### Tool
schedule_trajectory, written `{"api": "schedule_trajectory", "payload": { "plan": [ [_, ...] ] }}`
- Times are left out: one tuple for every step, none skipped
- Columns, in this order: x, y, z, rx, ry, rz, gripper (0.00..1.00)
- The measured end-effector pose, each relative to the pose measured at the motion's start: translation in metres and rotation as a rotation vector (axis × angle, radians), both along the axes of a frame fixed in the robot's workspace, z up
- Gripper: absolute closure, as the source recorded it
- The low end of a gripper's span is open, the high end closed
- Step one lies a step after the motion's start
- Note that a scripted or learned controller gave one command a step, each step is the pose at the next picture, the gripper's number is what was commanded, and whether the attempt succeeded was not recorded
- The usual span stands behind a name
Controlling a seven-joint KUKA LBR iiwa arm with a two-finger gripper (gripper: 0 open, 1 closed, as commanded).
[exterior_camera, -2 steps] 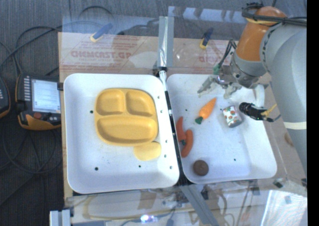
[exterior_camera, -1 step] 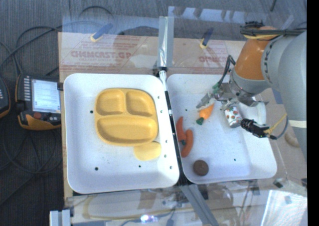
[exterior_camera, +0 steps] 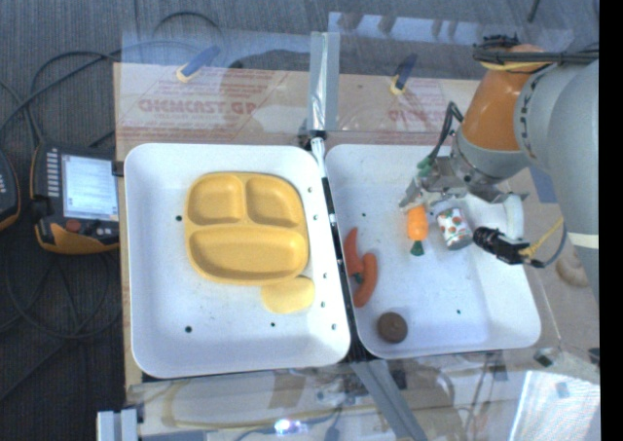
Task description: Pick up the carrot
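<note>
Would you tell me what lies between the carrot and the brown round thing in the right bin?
In the camera view, only bare white bin floor lies between the carrot and the brown round thing.

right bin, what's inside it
The right bin holds the carrot below the gripper, a red sausage by its left wall and a brown round piece near the front. The arm covers the far right corner.

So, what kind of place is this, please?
Probably a robotics lab test bench: two shallow white plastic bins side by side, a grey arm with an orange band reaching in, toy food such as a small orange carrot, and an orange handheld control pendant.
</note>
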State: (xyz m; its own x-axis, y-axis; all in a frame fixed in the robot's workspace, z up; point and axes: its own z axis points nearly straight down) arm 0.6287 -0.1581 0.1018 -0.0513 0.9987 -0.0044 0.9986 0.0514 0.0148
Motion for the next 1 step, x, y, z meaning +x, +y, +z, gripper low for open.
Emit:
{"api": "schedule_trajectory", "payload": {
  "plan": [
    [0.0,0.0659,0.0821,0.003,0.016,0.105,1.0]
  ]
}}
